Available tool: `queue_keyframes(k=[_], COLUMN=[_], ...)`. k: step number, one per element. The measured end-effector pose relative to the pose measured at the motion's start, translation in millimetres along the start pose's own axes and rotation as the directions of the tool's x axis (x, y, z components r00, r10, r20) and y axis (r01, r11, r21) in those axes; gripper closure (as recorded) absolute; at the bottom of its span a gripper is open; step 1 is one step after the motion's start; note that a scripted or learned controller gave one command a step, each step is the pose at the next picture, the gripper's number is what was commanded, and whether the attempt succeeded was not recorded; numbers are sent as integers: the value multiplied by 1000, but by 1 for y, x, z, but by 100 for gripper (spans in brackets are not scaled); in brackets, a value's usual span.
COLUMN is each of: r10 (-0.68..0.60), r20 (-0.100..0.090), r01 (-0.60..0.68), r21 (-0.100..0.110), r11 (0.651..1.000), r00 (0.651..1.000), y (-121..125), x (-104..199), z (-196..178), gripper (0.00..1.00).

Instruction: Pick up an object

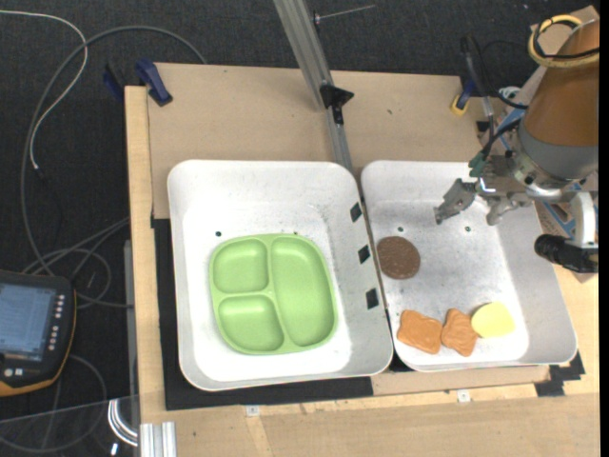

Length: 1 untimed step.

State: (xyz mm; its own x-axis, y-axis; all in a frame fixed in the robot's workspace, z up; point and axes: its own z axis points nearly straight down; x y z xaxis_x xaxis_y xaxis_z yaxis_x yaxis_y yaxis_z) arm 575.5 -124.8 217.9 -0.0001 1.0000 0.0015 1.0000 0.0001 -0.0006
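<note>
In the right bin (533, 284) lie a round brown patty (398, 257), two orange pieces (420, 331) (459, 332) and a yellow piece (493, 320) near the front edge. My gripper (473, 206) hangs over the bin's back part, up and to the right of the patty. Its two fingers are spread apart with nothing between them.
The left bin (190, 208) bears a green divided plate (273, 293). A metal pole (304, 36) slants down to the gap between the bins. Black clips (365, 253) sit along the shared rim. A tablet (29, 331) lies off the bench at left.
</note>
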Motion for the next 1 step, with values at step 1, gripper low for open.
queue_keyframes(k=[1], r10=[-12], r20=[-2], r01=[12], r21=[-8], r11=[1000], r00=[1000], y=[-38], x=[129], z=[-105], gripper=[0])
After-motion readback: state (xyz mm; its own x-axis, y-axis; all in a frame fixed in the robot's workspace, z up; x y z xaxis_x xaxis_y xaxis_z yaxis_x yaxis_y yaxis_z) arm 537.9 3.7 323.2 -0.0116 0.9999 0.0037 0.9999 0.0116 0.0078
